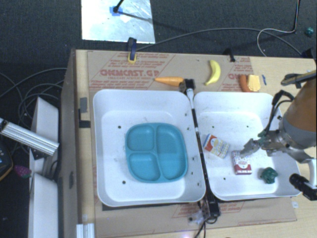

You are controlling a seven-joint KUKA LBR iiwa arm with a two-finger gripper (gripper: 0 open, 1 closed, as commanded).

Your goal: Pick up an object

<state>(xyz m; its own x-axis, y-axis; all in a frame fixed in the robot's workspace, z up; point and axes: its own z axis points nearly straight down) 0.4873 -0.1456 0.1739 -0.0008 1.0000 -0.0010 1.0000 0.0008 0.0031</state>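
We read red block lettering, apparently "CHEMCAST GP", printed across the tan paper-faced board (148,66) behind the bins, while the markings on the small red-and-white packet (242,163) stayed too small to make out.

Arm (302,115) enters from the right edge, orange band visible above the wrist, grey link below it. Wrist angled down and toward the left, dark cable looped along its upper side. Gripper (246,150) extends out to the left from the wrist, low, tips pointing left and slightly down. Fingers look close together, narrow gap at most, exact state too small to tell. Nothing visibly clamped between the tips
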